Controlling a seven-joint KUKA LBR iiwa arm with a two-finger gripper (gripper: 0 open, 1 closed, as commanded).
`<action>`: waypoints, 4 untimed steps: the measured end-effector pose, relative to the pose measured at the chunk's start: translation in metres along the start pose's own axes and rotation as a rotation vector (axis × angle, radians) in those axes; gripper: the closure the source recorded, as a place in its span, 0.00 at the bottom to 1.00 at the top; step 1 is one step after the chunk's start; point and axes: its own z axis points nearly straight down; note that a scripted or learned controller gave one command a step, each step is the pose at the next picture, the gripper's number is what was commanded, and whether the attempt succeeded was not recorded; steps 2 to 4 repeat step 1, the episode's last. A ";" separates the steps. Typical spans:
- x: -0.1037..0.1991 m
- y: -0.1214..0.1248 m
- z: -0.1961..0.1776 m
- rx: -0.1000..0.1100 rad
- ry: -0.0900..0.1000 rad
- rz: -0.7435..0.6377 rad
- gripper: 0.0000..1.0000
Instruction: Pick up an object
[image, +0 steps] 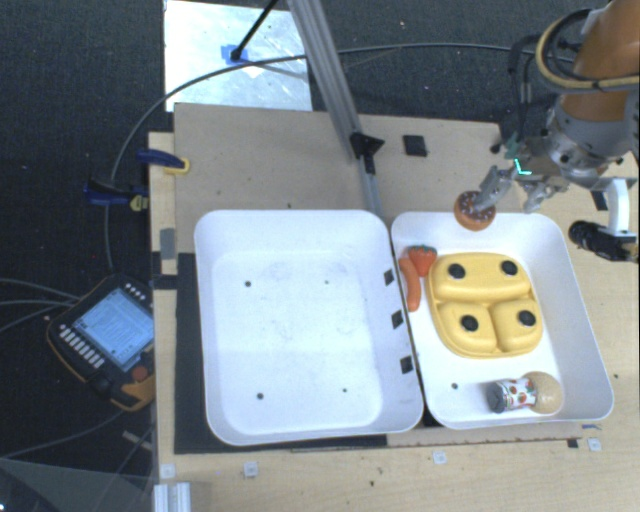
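The tool (497, 196) sits at the far edge of the right bin (578, 300), and a small brown round thing (474, 211) is pinched in it, maybe so it can be lifted out; nearer than the round thing, the bin holds an orange carrot (414, 274), a yellow block (484, 302) and a little can (510, 395); the left bin (215, 240) lies beside it.

A small round brown-orange object (474, 211) with a dark centre is sitting at the far rim of the right bin (580, 290), just beside the gripper (512, 190).
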 end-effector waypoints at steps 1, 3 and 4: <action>0.000 0.001 -0.002 -0.003 0.000 0.000 0.00; 0.000 0.001 -0.002 -0.003 0.000 0.000 0.00; 0.000 0.001 -0.002 -0.003 0.000 0.000 0.00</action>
